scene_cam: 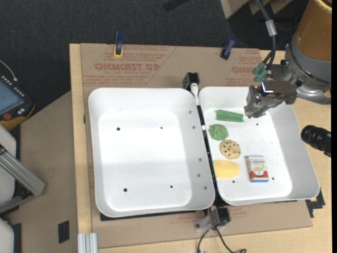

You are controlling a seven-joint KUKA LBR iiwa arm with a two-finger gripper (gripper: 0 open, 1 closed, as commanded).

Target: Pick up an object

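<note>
Lying in the right bin are five things, one of each: a green bar, a green leafy piece, a cookie, a yellow piece and a small red-and-white box. The gripper hangs just beside the bar's right end; whether it grips anything cannot be told. The left bin touches the right one along a black divider. Two clamps pin the cardboard beneath.
</note>
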